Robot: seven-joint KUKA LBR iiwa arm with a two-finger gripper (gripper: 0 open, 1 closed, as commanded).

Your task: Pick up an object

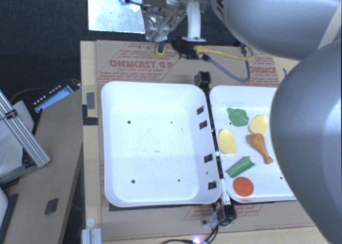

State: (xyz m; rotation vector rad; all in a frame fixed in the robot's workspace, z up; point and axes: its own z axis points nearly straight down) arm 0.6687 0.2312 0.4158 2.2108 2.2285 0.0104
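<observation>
The left bin [155, 144] lies beside the right bin [267, 184]. Above the left bin's far edge, over the cardboard sheet [133, 64], hangs the gripper [158, 34]; how its tips stand I cannot tell. All the toys lie well apart from it, down and to the right in the right bin: a green leaf [238, 116], a yellow piece [227, 141], a green pepper [239, 166], a red round piece [243, 186], a yellow lemon-like piece [259, 124] and a brown drumstick [261, 147]. The grey arm [299, 104] covers that bin's right part.
</observation>
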